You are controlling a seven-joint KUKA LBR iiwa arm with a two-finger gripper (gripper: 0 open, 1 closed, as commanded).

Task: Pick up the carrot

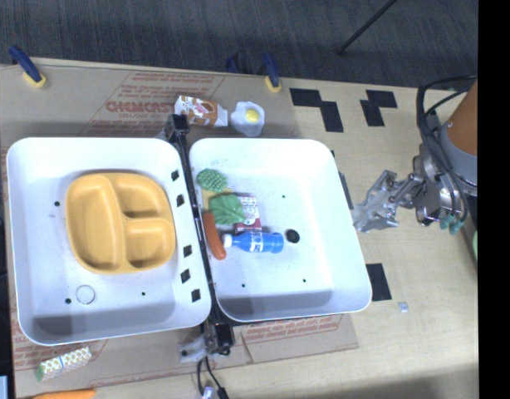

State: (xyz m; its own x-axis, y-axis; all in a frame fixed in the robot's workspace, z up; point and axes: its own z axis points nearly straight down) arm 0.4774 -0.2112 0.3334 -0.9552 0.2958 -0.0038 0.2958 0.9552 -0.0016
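I see the carrot (213, 235), probably light, stiff and smooth, beside the blue bottle (257, 242), best gripped mid-length; my claw (373, 209), apparently open and empty, waits well right of the bottle.

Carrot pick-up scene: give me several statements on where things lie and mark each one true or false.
1. The carrot lies in the right bin, close to its left wall. True.
2. The claw is over the yellow tray. False: it is outside both bins, to the right of the right bin, above the bench.
3. A blue bottle lies beside the carrot. True.
4. The yellow tray sits in the right bin. False: it sits in the left bin.
5. The carrot is between the claw's fingers. False: it rests on the bin floor, well apart from the claw.
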